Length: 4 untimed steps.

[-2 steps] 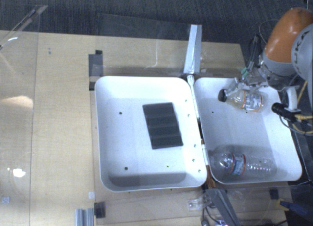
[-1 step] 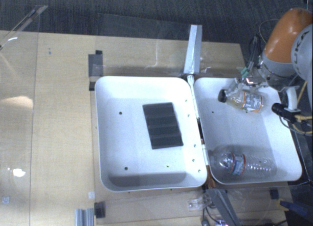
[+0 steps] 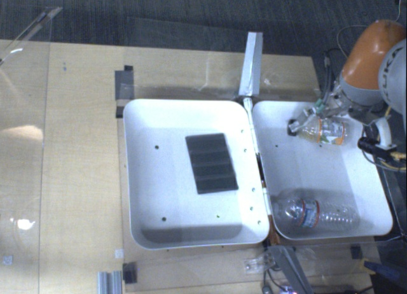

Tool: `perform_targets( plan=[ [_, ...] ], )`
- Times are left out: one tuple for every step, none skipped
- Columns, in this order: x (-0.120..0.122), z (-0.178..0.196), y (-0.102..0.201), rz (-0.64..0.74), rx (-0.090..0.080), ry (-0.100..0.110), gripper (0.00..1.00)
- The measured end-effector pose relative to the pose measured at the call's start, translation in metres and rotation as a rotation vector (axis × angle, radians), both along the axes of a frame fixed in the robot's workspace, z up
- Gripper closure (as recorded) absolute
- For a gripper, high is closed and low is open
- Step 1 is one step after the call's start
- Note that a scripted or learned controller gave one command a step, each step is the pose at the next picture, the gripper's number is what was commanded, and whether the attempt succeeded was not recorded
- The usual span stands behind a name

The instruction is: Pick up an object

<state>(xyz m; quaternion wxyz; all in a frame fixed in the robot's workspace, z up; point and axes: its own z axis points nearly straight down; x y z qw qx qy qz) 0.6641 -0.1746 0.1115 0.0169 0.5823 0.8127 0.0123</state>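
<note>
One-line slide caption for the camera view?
Arm's gripper over a small bottle in the right bin; dark ridged pad in the left bin.

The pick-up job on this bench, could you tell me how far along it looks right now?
Nothing looks picked up yet. The dark ridged pad lies flat in the left bin, and a clear plastic bottle lies on its side at the near end of the right bin. In hand: the gripper is down at that bin's far end, over a small clear bottle. A grasp and lift remain.
</note>
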Motion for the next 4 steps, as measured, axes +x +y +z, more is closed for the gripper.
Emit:
perform_targets(
  plan=[
    [0.007,0.04,0.033,0.351,-0.01,0.031,0.0],
    [-0.048,0.024,0.036,0.575,-0.021,0.019,0.0],
    [-0.007,-0.02,0.023,0.269,-0.006,0.036,0.0],
    [-0.007,-0.021,0.022,0.269,-0.006,0.036,0.0]
  ],
)
